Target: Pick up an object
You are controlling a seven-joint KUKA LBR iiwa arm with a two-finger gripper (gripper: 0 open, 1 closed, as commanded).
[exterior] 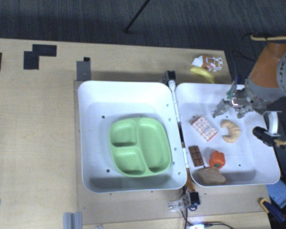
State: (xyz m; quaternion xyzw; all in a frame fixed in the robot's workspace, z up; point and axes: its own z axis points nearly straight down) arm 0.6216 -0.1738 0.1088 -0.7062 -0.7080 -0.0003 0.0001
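Above the croissant (231, 130) in the right bin (262, 168), the gripper (232, 109) is seen with its fingers (219, 110) spread and nothing between them, hung from the grey arm (276, 80) with its orange band. Left of the croissant a checkered packet (203, 128) is laid; below it, an orange pepper (217, 159), a chocolate bar (196, 155) and a brown lump (210, 176). Farther left, a green divided tray (139, 146) is held in the left bin (90, 128).
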